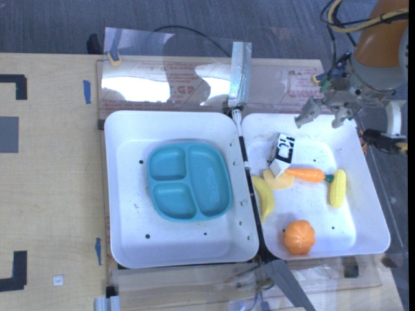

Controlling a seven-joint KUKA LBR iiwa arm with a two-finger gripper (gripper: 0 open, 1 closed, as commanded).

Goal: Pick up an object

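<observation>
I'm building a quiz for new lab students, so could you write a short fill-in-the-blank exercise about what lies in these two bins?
1. The blue divided tray lies in the ____ bin.
2. The carrot lies between the black-and-white box and the ____.
3. The round fruit nearest the right bin's front edge is an ____.
4. The gripper hangs open above the right bin's ____ rim.

Missing words: left; corn; orange; back

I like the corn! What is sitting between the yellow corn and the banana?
In the camera view, the carrot lies between the corn and the banana, with a pale yellow piece at its left end.
</observation>
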